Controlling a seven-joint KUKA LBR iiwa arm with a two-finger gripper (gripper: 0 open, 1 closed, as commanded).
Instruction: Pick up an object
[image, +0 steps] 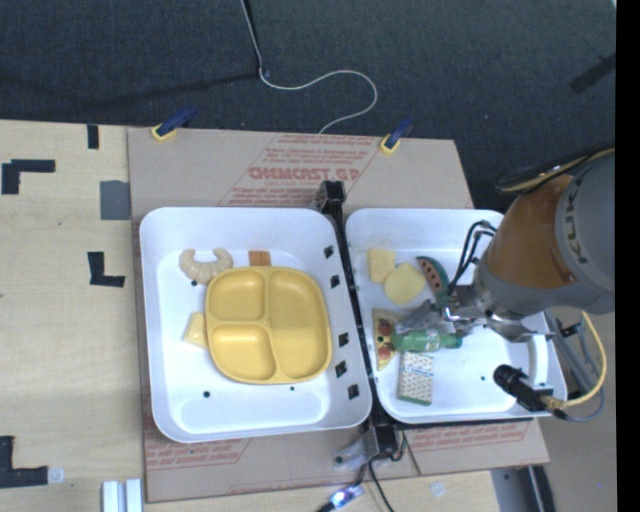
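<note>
End effector (432, 322) low over right bin (470, 395), beside green object (418, 341), grip state impossible to tell.

cardboard sheet (300, 175) under the bins: red print, roughly "CHEMCAST GP" | arm (580, 215): partial letters "KU"

A yellow plate (268, 325) fills the white left bin (165, 300); a green item (418, 341) and speckled packet (416, 378) lie in the right bin (480, 400).
</note>
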